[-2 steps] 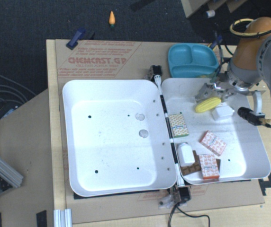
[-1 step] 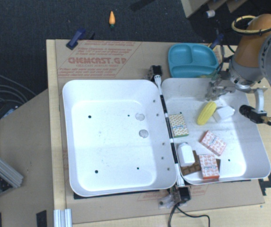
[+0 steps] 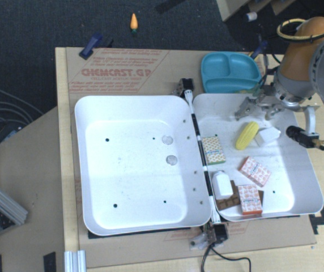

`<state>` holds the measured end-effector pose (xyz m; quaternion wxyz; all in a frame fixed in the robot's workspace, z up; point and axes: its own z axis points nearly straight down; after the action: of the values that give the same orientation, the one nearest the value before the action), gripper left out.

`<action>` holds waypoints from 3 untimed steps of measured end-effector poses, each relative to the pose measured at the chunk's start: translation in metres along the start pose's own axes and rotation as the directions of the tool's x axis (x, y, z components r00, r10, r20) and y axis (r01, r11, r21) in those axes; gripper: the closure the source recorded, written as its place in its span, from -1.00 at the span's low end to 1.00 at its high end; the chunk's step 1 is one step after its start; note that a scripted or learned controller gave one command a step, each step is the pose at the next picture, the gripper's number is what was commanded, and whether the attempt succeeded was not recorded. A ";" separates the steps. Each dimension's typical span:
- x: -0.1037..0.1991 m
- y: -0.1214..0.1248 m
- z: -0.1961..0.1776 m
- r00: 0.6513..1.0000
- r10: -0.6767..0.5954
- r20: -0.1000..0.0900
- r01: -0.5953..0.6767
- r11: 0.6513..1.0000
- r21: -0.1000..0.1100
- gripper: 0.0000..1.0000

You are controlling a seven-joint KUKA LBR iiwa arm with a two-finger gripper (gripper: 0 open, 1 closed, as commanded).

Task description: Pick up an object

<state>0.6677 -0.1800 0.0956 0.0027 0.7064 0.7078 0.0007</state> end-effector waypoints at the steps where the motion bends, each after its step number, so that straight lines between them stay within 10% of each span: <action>1: 0.040 -0.001 0.011 1.000 0.001 -0.004 -0.001 1.000 0.007 -1.00; 2: -0.005 -0.001 0.010 1.000 0.002 -0.001 -0.002 1.000 0.003 -1.00; 3: 0.049 -0.001 0.011 1.000 0.001 -0.005 -0.001 1.000 0.007 -1.00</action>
<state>0.6666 -0.1306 0.0850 -0.0016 0.7068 0.7074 -0.0002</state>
